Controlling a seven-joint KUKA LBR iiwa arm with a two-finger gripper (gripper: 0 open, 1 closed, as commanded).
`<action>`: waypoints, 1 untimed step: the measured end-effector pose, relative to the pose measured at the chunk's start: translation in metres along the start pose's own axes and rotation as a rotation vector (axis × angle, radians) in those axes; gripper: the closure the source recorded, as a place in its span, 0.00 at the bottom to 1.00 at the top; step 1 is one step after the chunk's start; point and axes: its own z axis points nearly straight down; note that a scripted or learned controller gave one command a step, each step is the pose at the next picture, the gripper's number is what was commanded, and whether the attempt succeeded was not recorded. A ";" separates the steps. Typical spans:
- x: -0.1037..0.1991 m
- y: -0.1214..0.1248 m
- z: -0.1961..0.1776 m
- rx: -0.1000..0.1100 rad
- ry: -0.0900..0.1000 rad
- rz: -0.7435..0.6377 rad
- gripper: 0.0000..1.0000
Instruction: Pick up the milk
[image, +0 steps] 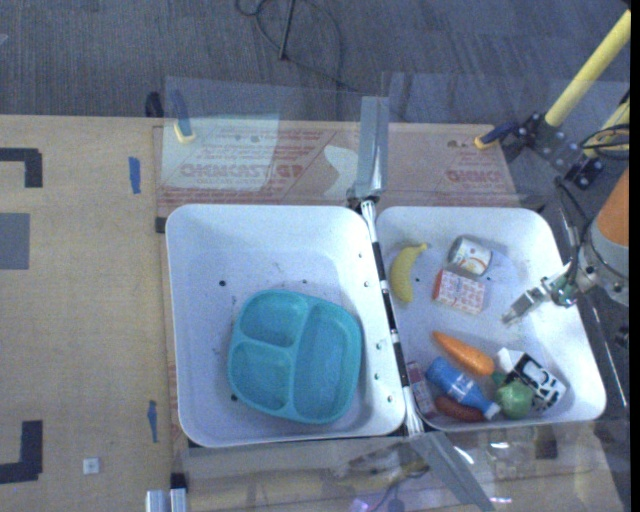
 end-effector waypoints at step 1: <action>0.029 -0.058 0.050 -0.006 -0.005 -0.146 0.00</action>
